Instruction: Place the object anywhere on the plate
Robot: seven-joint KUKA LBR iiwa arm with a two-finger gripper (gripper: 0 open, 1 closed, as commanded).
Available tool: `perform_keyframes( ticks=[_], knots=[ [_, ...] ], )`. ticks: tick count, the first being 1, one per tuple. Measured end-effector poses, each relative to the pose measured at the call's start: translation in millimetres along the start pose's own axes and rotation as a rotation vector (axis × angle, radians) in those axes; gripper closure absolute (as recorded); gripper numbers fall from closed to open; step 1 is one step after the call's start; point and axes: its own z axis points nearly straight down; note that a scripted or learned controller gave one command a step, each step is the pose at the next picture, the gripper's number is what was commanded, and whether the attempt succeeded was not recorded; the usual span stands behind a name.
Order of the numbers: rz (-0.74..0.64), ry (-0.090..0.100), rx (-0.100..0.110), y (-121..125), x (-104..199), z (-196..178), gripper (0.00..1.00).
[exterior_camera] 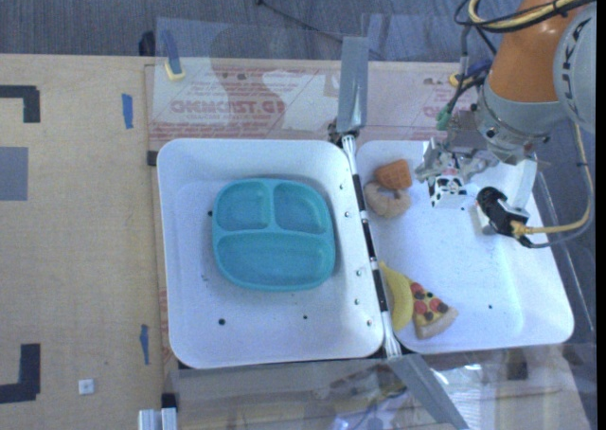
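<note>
My gripper point(448, 175) hangs over the right bin point(492, 277) near the donut point(386, 200); can't tell its state. Plate point(274, 234) sits in left bin point(189, 258), 3 sections.

Bright, even light — the white bins point(256, 348) glare slightly (soft shadows only), and fine detail looks blurry.

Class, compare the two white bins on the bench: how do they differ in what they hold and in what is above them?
The left bin holds one teal divided plate; the right bin holds toy foods: a pizza slice, a banana, a doughnut. The gripper hangs over the right bin, not the left. Both are shallow, white, side by side.
</note>
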Motion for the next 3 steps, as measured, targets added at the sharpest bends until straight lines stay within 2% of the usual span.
perform_keyframes(
  ticks=[1,2,3],
  knots=[
    [0.031,0.002,0.002,-43,77,36,1.0],
    [-0.147,0.001,-0.003,-33,150,36,1.0],
    [-0.147,0.001,-0.004,-33,150,36,0.0]
  ],
)
